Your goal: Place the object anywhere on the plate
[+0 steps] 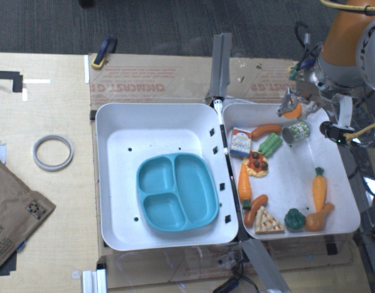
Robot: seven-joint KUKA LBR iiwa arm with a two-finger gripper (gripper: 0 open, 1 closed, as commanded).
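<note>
The gripper hangs over the right bin's far edge, an orange piece seemingly clamped in its jaws; carry it left, release low over the teal plate

Two white bins sit side by side. One blue plate lies in the left one. In the right bin I count two carrots, two sausages, one pizza slice, one broccoli, one small carton, one can. One tape ring lies on the counter.
</note>
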